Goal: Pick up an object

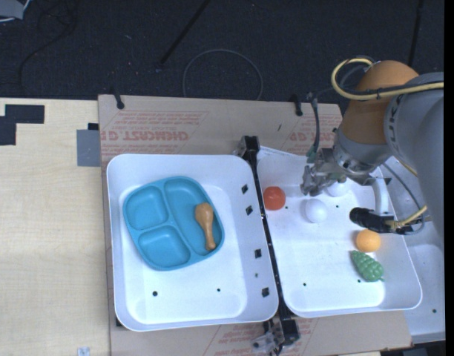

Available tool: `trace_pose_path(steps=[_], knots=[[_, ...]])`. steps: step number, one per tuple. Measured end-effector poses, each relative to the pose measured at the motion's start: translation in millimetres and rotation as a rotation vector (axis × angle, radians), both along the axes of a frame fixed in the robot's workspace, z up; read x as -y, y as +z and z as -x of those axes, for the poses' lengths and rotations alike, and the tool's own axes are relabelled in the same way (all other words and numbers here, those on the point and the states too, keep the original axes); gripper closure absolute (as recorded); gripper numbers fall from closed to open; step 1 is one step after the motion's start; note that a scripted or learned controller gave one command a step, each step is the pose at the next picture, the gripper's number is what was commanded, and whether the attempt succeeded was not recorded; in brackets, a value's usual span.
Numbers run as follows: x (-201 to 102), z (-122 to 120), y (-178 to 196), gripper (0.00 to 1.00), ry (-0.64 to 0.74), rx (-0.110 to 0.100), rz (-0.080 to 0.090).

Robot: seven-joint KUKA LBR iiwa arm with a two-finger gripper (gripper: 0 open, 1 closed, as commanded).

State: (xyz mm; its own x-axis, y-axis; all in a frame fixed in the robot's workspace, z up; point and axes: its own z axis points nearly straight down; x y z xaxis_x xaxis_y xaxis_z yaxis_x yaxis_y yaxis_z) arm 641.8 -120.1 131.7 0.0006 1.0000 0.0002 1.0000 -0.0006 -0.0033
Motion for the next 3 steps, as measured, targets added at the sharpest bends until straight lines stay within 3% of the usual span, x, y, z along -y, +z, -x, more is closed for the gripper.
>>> trace_pose_path(steps=[2,3], knots=[[5,9,81,1.00,-0.001,0.004,0.000],[-46,31,94,1.00,0.005,0.000,-0.003]])
